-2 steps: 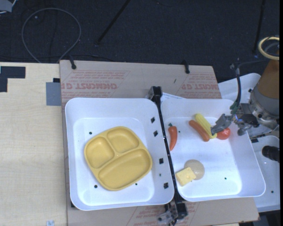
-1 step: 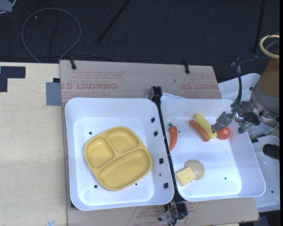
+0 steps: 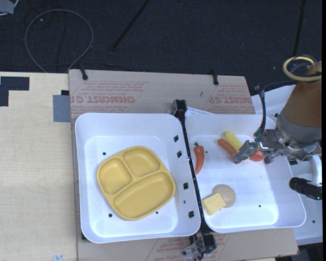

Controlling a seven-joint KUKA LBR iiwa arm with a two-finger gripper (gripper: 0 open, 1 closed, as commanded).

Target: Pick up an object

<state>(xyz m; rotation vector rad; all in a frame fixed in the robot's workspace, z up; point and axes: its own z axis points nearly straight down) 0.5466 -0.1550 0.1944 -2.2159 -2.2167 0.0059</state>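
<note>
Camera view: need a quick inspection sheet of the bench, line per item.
Surface: two white bins side by side on cardboard; left bin, right bin.
Job's things: in the right bin, a yellow corn piece touching an orange sausage-like piece, a red chili pepper near the divider, a yellow block against a tan round piece, a red item at the gripper.
Clutter: yellow divided plate in the left bin.
Grippers: gripper low over the right bin, beside the red item; grasp not confirmed.
Cables: black cables on the dark floor behind.
Surroundings: light wooden table on the left.
</note>
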